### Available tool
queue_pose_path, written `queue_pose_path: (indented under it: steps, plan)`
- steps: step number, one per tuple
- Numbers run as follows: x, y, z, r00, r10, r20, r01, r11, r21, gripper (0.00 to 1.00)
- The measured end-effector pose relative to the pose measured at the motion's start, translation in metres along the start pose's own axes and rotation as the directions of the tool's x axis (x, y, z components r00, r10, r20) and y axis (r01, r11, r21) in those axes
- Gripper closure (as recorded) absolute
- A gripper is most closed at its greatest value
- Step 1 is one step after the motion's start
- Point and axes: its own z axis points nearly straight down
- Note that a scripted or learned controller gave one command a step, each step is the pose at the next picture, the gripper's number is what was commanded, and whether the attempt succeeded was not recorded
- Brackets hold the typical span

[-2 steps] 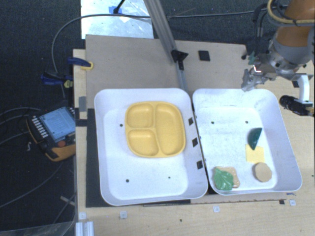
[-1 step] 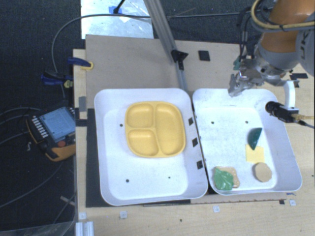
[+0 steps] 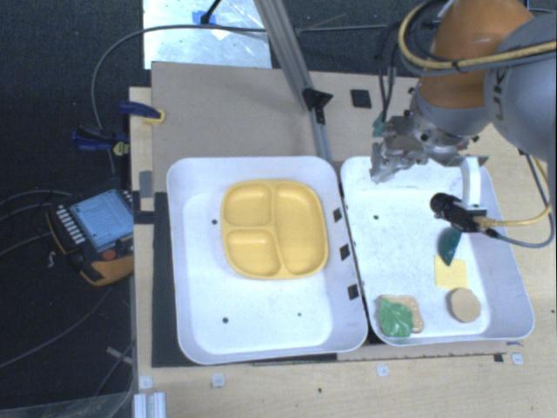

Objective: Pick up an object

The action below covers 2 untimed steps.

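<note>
**Nothing lifted yet: the pick is still ahead**

The tabletop [image 3: 244, 103] carries two white bins. The left bin [image 3: 200, 320] holds a yellow divided plate [image 3: 273, 229]. The right bin [image 3: 392, 251] holds the candidates for picking, all lying on its floor toward the near right corner: a yellow square piece [image 3: 451, 273], a green toy on a tan slab [image 3: 398, 315], a round tan disc [image 3: 464, 305] and a small teal piece [image 3: 449, 246].

The pincer [image 3: 385, 167] hangs over the far left part of the right bin, well apart from those objects. Nothing sits between its tips; whether they are spread or pressed together I cannot tell. By my judgement the whole grasp remains.

No readable writing or brand shows anywhere.
</note>
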Motion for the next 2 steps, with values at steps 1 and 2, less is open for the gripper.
queue_pose_path:
  steps: [1, 2]
  plan:
    - [0.042, -0.016, 0.016, 1.000, 0.001, 0.000, -0.001, 1.000, 0.001, 1.00]
    - [0.095, -0.047, 0.018, 1.000, 0.000, 0.000, 0.000, 1.000, 0.002, 1.00]
